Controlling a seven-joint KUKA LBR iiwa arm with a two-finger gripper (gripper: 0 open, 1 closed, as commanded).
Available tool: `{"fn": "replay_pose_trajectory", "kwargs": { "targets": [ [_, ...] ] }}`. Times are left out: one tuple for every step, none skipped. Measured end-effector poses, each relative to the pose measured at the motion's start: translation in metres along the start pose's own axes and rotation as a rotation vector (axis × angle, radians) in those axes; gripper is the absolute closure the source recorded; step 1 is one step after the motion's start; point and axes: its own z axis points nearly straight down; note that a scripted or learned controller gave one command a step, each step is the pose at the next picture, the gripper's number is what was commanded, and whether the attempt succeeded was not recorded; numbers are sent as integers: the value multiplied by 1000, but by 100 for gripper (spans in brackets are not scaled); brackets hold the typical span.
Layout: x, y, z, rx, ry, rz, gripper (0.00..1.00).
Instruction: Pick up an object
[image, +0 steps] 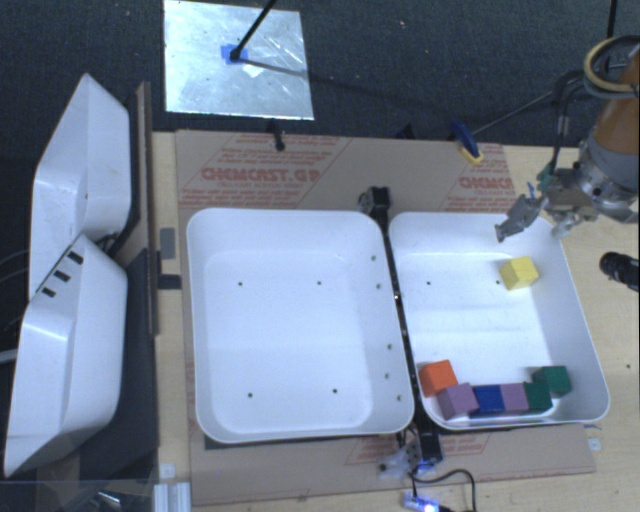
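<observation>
My claw (536, 218) hangs at the upper right of the frame, over the far rim of the right bin (580, 330), and it carries nothing; its two fingers look spread, one tip reaching left toward the bin's floor and the other nearer my wrist, with only bare white between them. I judge this to be the approach step: nothing is picked yet, and I am poised above the bin that holds all the pieces. Closest to me is the yellow block (519, 273), lying alone on the bin floor just below and slightly left of my claw, apart from everything else. It is nearly square, so it has little of a long axis; its edges sit turned a little off the bin's walls, the top edge rising toward the right. Next I would need to shift down-frame over it, turn my fingers to meet two opposite faces, and descend. Farther off, along the bottom wall of the bin, a row of blocks sits packed together: orange (437, 377), purple (457, 399), blue (489, 399), another purple (514, 396), and green (549, 385). The left bin (290, 330) lies beyond on the desk (330, 165).
</observation>
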Motion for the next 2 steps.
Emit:
{"fn": "replay_pose_trajectory", "kwargs": {
  "targets": [
    [20, 47, 86, 6, 1, 48, 0],
    [-23, -6, 137, -9, -4, 7, 0]
  ]
}}
